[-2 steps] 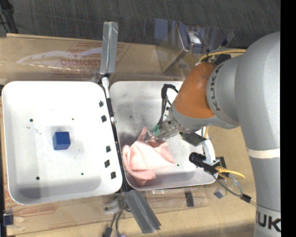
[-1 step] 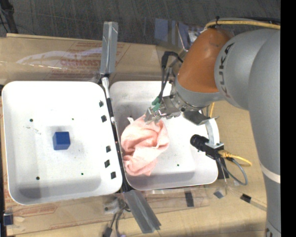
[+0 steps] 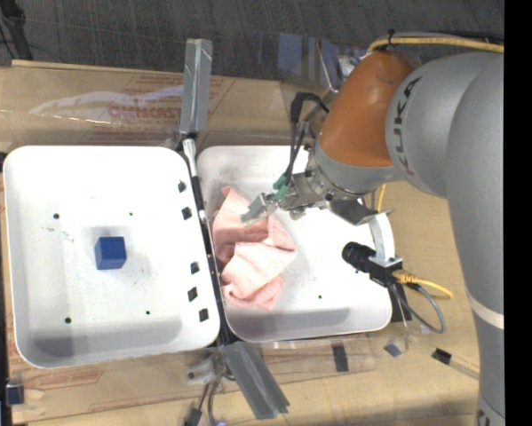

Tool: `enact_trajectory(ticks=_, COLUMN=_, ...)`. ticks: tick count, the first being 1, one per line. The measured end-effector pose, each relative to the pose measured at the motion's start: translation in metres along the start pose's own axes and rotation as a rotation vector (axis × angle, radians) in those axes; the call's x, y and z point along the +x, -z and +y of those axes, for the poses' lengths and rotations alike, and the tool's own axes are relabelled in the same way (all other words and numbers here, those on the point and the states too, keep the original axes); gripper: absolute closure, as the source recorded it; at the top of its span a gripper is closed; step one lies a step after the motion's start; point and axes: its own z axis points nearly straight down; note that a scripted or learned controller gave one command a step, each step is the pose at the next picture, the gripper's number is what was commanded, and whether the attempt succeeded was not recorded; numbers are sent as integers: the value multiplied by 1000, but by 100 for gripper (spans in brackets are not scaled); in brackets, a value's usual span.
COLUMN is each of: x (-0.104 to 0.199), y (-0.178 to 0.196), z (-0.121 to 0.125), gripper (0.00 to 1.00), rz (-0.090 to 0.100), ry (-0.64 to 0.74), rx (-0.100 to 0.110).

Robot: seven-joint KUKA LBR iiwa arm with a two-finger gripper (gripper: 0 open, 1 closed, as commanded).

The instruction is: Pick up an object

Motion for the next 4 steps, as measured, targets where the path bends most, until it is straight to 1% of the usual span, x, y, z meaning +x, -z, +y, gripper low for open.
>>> enact_trajectory(ticks=1, x=-66, y=-89, z=-2, gripper=0, rz=1, ry=-67, rx=5)
enact_trajectory(ticks=2, x=-102, y=-130, z=10, gripper=0, rz=0, ry=-50, rx=1)
enact_trajectory(ticks=3, x=-100, y=-121, z=10, gripper=100, rz=2, ry=-44, rx=2)
enact_trajectory(ticks=4, x=-132, y=-128, z=14, gripper=100, rz=-2, ry=-219, rx=-1)
